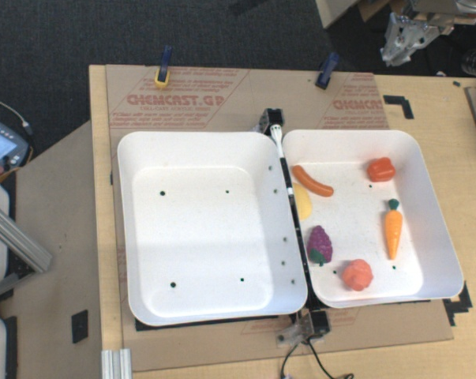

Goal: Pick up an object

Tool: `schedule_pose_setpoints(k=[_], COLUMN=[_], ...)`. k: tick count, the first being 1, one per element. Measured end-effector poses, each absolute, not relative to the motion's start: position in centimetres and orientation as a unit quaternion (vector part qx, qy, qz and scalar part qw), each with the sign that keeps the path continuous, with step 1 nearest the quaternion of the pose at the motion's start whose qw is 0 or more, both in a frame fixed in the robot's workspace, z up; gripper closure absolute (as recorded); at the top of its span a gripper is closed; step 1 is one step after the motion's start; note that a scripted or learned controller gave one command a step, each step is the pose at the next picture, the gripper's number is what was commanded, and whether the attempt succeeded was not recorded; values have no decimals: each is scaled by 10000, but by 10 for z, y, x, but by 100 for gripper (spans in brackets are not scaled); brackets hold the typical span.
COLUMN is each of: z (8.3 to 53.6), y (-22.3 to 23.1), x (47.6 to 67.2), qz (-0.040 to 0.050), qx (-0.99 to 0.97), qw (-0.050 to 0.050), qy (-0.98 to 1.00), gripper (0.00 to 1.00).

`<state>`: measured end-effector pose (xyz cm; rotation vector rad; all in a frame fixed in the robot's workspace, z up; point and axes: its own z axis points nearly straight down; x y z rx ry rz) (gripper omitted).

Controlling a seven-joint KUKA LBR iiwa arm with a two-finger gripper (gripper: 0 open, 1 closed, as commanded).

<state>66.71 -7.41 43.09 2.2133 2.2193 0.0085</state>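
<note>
Nearest me, I see a black cable point(320, 363) below the bins. My metal gripper point(401, 39) hangs top right, off the bench; I cannot tell its state. An orange plastic carrot point(392, 230), red pepper point(380, 170) and purple grapes point(320, 244) lie in the right white bin point(435, 212).

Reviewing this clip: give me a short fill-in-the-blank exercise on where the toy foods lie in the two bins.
1. All the toy foods lie in the ____ bin of the camera view.
2. The carrot has its green top pointing toward the ____ edge of the view.
3. The purple grapes lie just below a ____ item by the divider.
4. The gripper is above the bench's far ____ corner.

Missing words: right; top; yellow; right
</note>
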Motion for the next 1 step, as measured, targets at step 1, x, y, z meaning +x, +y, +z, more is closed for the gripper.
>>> schedule_pose_setpoints(k=[1], z=[439], y=[-75], x=[667], qz=[18], qx=[7064], qw=[45], qy=[7078], gripper=[100])
